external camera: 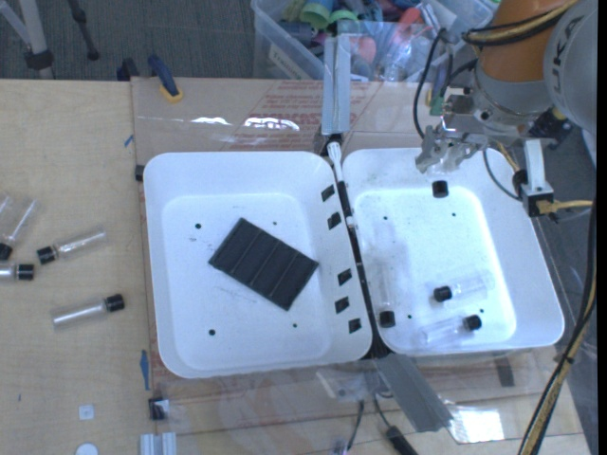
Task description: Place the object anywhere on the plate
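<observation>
The plate (264,263) is a dark ribbed rectangle lying flat in the left bin (156,254). Three clear vials with black caps lie in the right bin (531,282): one vial (463,287) near the front, a second vial (450,328) just before it, and a third vial (383,292) along the left wall. My gripper (441,157) hangs over the far end of the right bin. A small black cap (439,190) shows directly under it; whether it is in the gripper's grasp or resting on the bin floor is unclear.
A divider with black clips (341,245) runs between the bins. Several loose vials (85,308) lie on the wooden bench to the left. A clear tub of coloured toys (370,17) stands behind the bins. Cables (560,368) hang down the right side.
</observation>
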You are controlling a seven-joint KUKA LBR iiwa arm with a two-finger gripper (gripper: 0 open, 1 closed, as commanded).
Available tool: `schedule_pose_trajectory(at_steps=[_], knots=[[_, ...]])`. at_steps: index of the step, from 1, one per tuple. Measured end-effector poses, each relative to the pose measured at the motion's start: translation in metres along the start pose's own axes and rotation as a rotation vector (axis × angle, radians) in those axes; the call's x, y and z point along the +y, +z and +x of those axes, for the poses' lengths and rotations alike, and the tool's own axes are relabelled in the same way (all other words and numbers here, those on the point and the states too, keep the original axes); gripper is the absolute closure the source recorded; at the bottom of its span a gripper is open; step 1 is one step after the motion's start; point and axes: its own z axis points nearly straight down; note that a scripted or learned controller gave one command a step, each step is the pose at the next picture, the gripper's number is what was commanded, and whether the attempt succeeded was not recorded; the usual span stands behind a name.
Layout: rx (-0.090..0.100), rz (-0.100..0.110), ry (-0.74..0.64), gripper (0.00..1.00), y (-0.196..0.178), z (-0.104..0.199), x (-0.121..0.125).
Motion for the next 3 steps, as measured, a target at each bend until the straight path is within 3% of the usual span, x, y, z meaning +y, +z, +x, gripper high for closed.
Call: schedule_pose_trajectory(at_steps=[1,2,3], knots=[[0.002,0.006,0.399,1.0,0.036,0.06,-0.003],[0.002,0.006,0.1,1.0,0.048,0.13,-0.039],[0.002,-0.004,-0.144,1.0,0.027,0.168,-0.017]])
